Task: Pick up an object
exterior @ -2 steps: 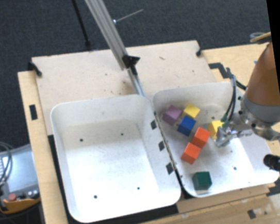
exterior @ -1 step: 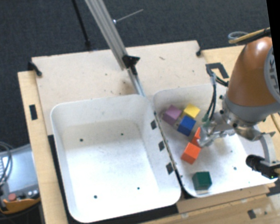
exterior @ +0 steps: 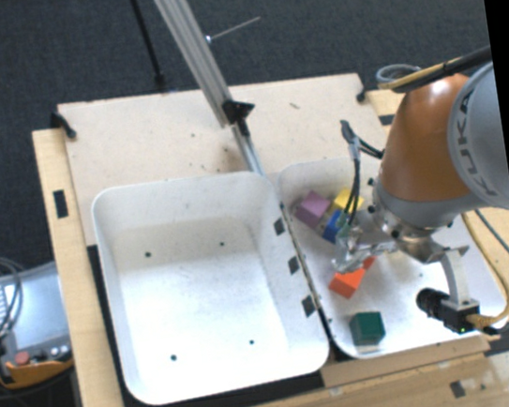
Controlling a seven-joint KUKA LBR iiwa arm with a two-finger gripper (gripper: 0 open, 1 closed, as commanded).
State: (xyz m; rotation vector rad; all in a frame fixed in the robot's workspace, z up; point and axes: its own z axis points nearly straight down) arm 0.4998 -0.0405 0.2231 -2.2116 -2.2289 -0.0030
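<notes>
The right bin [exterior: 403, 341] holds several small blocks. A purple block [exterior: 312, 208] lies near its far left corner, with a yellow block [exterior: 347, 200] and a blue block [exterior: 334, 225] just to its right. An orange block [exterior: 347, 282] rests mid-bin, and a green block [exterior: 368, 327] sits near the front wall. My gripper [exterior: 355, 254] hangs low over the bin, just above the orange block and close below the blue one. The orange-banded wrist covers the bin's right part.
The left bin [exterior: 200, 282] lies beside the right one, their walls meeting at a divider with black clips [exterior: 294, 263]. A slanted aluminium pole [exterior: 206, 72] rises from the bench behind the bins. A black cable fitting [exterior: 440, 305] hangs off the arm near the front right.
</notes>
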